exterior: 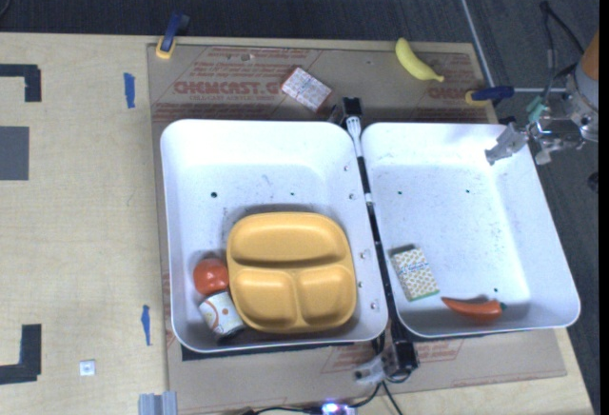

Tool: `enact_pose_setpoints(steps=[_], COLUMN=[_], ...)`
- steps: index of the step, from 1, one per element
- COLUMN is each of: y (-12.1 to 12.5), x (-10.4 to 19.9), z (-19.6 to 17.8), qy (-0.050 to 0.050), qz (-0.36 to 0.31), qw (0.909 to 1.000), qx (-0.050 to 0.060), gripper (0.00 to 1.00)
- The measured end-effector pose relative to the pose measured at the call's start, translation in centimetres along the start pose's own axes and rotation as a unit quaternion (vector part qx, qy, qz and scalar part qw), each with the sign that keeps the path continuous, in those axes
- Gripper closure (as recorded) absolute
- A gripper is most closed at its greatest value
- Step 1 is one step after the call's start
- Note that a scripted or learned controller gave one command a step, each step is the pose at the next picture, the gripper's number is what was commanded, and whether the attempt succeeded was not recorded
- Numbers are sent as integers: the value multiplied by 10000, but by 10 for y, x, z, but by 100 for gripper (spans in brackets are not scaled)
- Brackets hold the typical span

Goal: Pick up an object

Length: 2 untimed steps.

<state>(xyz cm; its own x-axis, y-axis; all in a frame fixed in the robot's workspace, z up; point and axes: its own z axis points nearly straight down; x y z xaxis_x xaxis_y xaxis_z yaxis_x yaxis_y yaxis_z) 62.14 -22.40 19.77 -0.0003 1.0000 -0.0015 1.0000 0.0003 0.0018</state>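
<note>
The bench (pixel 76 242) is pale wood, with dark squares and blue tape marks at its left side. A brown board (pixel 238 85) lies under both bins; a blue clamp (pixel 172 30) grips its far left corner. On the board behind the bins lie a small patterned card (pixel 305 88) and, further right, a banana (pixel 417 61).

The left bin (pixel 190 156) holds a yellow divided tray (pixel 290 270) near its front. Just left of the tray sit an orange-red ball (pixel 210 274) and, in front of it, a white and orange cup (pixel 220 313) lying on its side, touching the tray's edge.

The right bin (pixel 533 242) holds a speckled pad (pixel 415 272) near its front left, and just beside it an orange-red pepper (pixel 473 307) lying along the front wall.

The gripper (pixel 514 139) hangs over the far right corner of the right bin, well apart from pad and pepper. Whether its fingers are wide or narrow I cannot tell; nothing shows between them.
</note>
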Motion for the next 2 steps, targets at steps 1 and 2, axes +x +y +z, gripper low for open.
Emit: enact_pose_setpoints(steps=[1,2], y=[0,0], x=[0,0], z=[0,0], qy=[0,0], qz=[0,0], qw=[10000,10000], qx=[0,0], gripper=[0,0])
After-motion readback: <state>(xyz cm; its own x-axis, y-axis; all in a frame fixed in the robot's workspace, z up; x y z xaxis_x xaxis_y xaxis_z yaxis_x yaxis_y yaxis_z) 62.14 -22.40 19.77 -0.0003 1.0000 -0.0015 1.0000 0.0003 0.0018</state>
